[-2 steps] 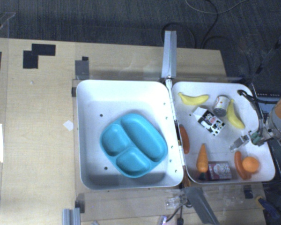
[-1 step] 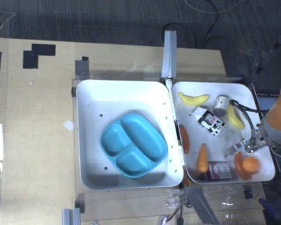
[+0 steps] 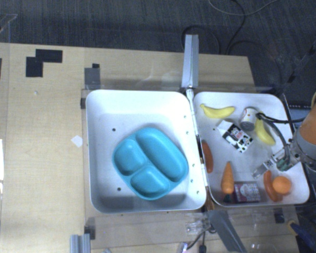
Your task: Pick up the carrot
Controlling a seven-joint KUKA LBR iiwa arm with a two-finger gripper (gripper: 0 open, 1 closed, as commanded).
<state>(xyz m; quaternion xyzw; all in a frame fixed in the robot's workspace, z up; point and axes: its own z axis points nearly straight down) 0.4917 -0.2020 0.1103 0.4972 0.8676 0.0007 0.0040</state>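
You see the carrot point(image 3: 227, 177) lying in the right bin point(image 3: 284, 101), near that bin's front edge and a little left of its middle, its thick end toward the front and its tip pointing to the back. Just beside its thick end, along the front edge, lies a small dark bottle point(image 3: 248, 192) on its side. Along the bin's left wall rests a slim orange-red piece point(image 3: 207, 156), apart from the carrot.

The arm point(image 3: 312, 136) comes in over the right edge of that bin, and its gripper point(image 3: 274, 162) sits low near the right side, well apart from the carrot. You cannot tell from this view whether its hand is released or clenched, and nothing shows between its tips. Just in front of it, in the front right corner, lie an orange ball point(image 3: 281, 184) and a curved orange piece point(image 3: 268, 185) touching it.

Toward the back of the bin you find one banana point(image 3: 217, 110) near the back left corner, a second banana point(image 3: 264, 132) under a black cable, and a small black and white object point(image 3: 237, 137) between them.

In the left bin point(image 3: 100, 141) a blue divided plate point(image 3: 150, 162) lies near the middle.
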